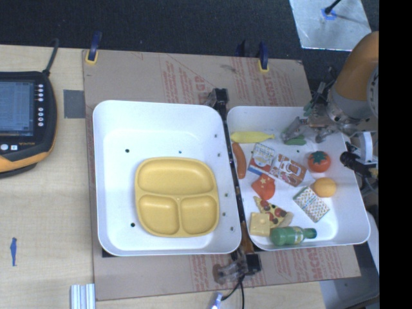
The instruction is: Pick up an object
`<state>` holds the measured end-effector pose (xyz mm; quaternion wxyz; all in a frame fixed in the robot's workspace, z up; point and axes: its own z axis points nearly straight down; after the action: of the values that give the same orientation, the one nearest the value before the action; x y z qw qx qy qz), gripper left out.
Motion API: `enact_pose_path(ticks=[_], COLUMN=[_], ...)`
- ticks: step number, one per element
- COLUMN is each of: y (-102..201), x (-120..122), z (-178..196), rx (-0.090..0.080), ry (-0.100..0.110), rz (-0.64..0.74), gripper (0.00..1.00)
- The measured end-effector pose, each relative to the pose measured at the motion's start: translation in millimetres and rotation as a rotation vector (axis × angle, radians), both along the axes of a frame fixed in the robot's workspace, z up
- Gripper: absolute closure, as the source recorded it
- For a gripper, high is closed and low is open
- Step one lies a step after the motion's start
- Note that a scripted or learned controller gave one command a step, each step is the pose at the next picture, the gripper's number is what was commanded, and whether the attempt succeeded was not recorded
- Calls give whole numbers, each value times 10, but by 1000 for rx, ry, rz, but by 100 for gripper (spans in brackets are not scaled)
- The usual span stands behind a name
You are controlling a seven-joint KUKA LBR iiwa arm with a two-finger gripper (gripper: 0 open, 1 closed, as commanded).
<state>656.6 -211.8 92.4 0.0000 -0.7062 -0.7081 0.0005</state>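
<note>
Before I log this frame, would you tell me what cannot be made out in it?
- Gripper, camera view: its tips are small and blurred over the right bin, so open or shut cannot be told.
- Arm: cut off by the right edge.
- Small green thing under the gripper: too small to name.
- Packets: print too small to read.
- Tablet: cut off by the left edge, screen unreadable.

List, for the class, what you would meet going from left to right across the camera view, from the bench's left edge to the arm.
Teach pendant → yellow divided plate in the left bin → hot dog in the right bin → red tomato → gripper's arm, orange band, at the right.
</note>
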Motion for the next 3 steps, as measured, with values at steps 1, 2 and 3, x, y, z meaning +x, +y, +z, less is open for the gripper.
enact_pose_path(ticks=[1,2,3], y=[-10,590,585], x=[29,-589,-592], z=[157,462,460], rx=[-2,0,0], ry=[-7,3,3], rz=[2,3,2], gripper=[100,100,0])
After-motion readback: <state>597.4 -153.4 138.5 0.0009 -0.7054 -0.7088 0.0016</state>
